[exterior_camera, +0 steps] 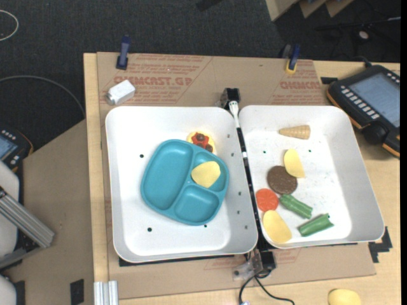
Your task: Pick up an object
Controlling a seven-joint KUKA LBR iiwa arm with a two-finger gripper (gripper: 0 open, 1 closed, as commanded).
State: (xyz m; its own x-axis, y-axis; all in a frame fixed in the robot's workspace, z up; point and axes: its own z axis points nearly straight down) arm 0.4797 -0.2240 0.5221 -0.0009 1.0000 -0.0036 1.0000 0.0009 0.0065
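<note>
White plastic bins sit side by side on the bench, and the things to choose from lie mostly in the right bin [356, 170]. A tan cone [295, 132] rests near its far edge, well apart from the rest. Toward the near-left corner the pieces crowd together: a yellow chip [293, 162] touching a brown disc [281, 180], a red disc [267, 200] just beside it, two green sticks [296, 206] [315, 224], and a yellow oval [276, 227] close to the near edge.

In the left bin [127, 183] a blue divided tray [168, 183] lies near the middle with a yellow piece [206, 174] in its right-hand compartment. A small red and yellow item [200, 140] sits just beyond the tray's far edge.

For a clean pick, my judgement is that the cone is the safest target. It stands alone, so fingers could close across its narrow width without nudging neighbours. The flat discs and chips would likely be hard to get under, and the clustered pieces risk being pushed against each other or against the bin wall. The green stick nearest the near edge is another fair choice, if gripped across its short side.

As for the gripper, how wide it is set and whether it has anything in it cannot be told from this moment.
</note>
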